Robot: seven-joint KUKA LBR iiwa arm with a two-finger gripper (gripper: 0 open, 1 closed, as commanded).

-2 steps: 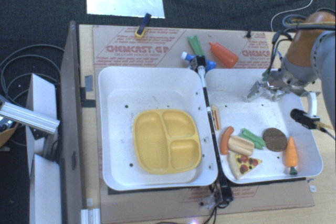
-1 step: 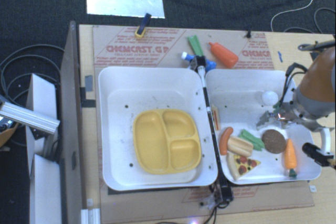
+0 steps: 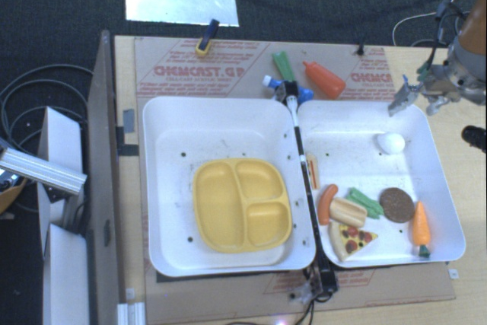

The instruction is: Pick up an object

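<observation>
2 white bins sit side by side on the worktop. The left bin [image 3: 167, 164] holds 1 yellow divided plate [image 3: 242, 203]. The right bin [image 3: 437, 164] holds 1 white egg [image 3: 391, 142], 1 brown cookie [image 3: 397, 205], 1 carrot [image 3: 420, 224], 1 pizza slice [image 3: 351, 240], 1 hot dog [image 3: 348, 211] and 1 sausage [image 3: 326, 203]. The cardboard [image 3: 198, 72] beneath reads "CHEMCAST GP". The end effector [image 3: 419, 97] hangs over the right bin's far right corner, its 2 fingers spread with nothing between them. The arm above is cut off at the edge.
</observation>
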